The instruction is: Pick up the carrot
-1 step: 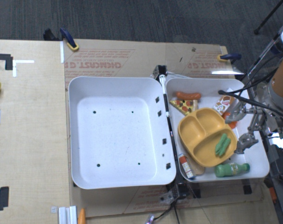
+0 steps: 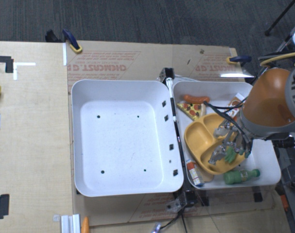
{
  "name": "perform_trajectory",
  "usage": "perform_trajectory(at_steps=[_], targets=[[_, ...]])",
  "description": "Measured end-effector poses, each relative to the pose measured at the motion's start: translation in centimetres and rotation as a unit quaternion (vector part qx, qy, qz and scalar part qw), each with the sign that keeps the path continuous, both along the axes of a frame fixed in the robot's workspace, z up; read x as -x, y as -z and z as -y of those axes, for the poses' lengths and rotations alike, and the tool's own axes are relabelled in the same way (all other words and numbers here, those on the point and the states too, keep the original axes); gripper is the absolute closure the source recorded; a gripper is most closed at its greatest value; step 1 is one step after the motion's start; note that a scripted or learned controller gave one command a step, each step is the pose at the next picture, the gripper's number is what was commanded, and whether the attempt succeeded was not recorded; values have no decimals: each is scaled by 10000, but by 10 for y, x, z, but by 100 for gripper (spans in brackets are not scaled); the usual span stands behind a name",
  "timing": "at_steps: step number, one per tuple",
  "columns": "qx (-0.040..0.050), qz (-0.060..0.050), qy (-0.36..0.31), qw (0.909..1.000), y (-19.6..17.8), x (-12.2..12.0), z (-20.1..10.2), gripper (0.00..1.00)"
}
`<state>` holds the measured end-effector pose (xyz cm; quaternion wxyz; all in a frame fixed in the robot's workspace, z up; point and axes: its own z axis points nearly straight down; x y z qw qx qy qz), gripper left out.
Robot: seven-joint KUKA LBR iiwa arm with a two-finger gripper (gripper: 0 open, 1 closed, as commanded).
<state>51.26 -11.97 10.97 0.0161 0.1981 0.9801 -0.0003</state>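
White plastic forms both bins on the bench: the left bin (image 2: 123,137) and the right bin (image 2: 268,171), set side by side on a sheet of cardboard (image 2: 113,62). The arm (image 2: 266,101), grey with an orange band, reaches in from the right over the right bin. Its gripper (image 2: 224,147) hangs low over a yellow divided plate (image 2: 200,140), which lies tilted in the middle of that bin. Whether the gripper is apart or together cannot be told (the metal parts overlap and blur at this size). A small green piece (image 2: 231,155) shows right at the gripper's tip; what it belongs to cannot be told.

The carrot cannot be identified with certainty. An orange-red elongated item (image 2: 196,99) lies at the far end of the right bin, just beyond a pizza slice (image 2: 191,110). A green bottle (image 2: 242,175) lies on its side at the near edge, and a red-and-white tube (image 2: 193,173) rests along the bin's left wall.
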Motion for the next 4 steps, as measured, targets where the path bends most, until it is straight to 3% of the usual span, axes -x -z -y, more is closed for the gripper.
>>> perform_trajectory(at_steps=[1,2,3,4], targets=[[-61,-122,1748,9845,14,-20,-5,0],[-7,-28,1739,9848,0,-25,0,100],[-64,-122,2428,9700,-97,-27,-66,100],[-69,-135,3168,9484,-100,-46,-120,100]])
